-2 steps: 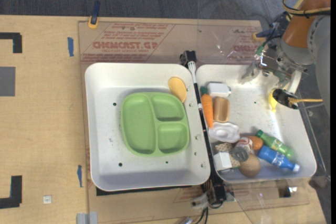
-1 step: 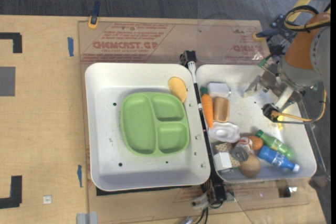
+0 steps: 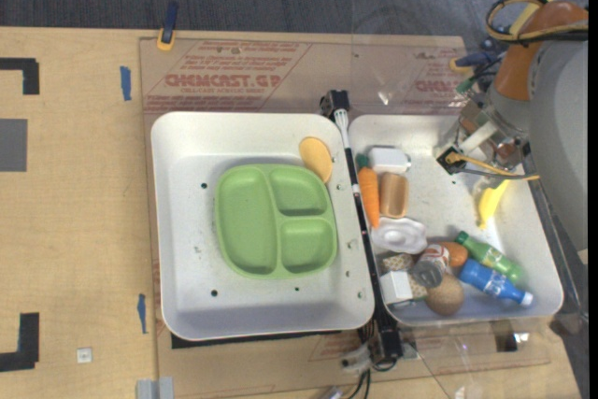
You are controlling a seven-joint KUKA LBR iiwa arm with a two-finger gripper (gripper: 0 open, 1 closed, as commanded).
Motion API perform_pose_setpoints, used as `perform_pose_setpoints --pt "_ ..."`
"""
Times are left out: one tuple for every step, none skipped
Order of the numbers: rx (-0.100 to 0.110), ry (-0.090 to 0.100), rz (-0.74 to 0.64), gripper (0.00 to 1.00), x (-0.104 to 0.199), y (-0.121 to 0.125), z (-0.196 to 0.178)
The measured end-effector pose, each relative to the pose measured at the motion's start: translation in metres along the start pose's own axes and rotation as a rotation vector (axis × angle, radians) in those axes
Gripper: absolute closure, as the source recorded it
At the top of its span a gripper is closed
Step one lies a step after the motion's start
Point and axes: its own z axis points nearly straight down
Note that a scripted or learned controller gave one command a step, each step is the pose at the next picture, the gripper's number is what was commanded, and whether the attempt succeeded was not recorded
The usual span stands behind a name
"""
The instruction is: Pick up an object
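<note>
The arm comes in from the right, and my gripper [image 3: 478, 134] hangs over the far right corner of the right bin [image 3: 545, 243]. A yellow banana [image 3: 489, 201] lies just below it on the bin floor, apart from it. Along the bin's left side lie an orange carrot [image 3: 369, 194], a white box [image 3: 389, 160] and a brown roll [image 3: 393, 195]. Nearer the front are a white lumpy object [image 3: 400, 235], a blue bottle [image 3: 492, 283], a green bottle [image 3: 488, 254], a brown potato [image 3: 446, 296] and a grey can [image 3: 430, 274]. Nothing shows between the fingers.
The left bin [image 3: 177, 220] holds a green divided plate [image 3: 277, 220] and a yellow-orange oval object [image 3: 317, 157] at its far right corner. A black rod [image 3: 353, 201] runs along the seam between the bins. Bare bin floor lies between the carrot and the banana.
</note>
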Motion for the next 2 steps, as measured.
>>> perform_pose_setpoints --pt "-0.006 0.013 -0.043 0.00 -0.048 -0.029 0.000" --pt "-0.021 0.009 -0.311 0.00 -0.135 -0.072 0.000"
